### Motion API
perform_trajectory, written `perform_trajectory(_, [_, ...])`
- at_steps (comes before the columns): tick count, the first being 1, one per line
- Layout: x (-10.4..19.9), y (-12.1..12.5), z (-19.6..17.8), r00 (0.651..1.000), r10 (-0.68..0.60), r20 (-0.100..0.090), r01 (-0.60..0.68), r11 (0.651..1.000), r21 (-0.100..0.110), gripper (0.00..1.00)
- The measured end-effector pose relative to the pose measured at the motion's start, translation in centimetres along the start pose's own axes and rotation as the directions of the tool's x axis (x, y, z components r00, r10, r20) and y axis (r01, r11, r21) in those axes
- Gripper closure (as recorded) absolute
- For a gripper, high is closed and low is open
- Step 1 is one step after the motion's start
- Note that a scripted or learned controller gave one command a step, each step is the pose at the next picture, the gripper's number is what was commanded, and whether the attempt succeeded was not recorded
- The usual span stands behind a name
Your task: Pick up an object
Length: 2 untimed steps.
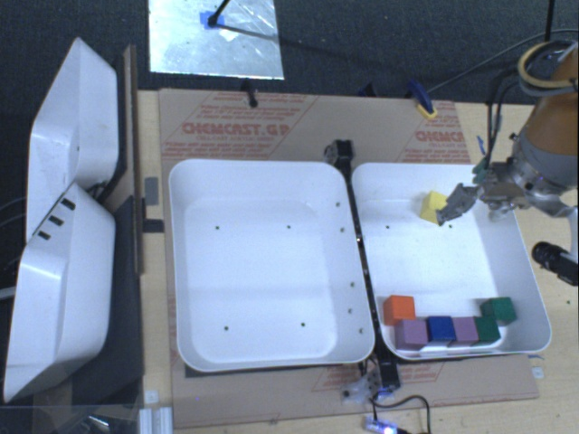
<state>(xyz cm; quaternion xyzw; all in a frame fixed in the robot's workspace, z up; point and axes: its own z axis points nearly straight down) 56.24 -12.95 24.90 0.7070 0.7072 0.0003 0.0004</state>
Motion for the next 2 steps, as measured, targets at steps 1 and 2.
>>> perform_trajectory(1, [-4.3,3.9,6.5,1.0,0.002,-0.001,-0.002,1.0,0.006,0.0])
perform_trajectory(2, [-5.8,7.6,9.7,1.0,0.0,0.0,0.0,1.0,0.002,0.0])
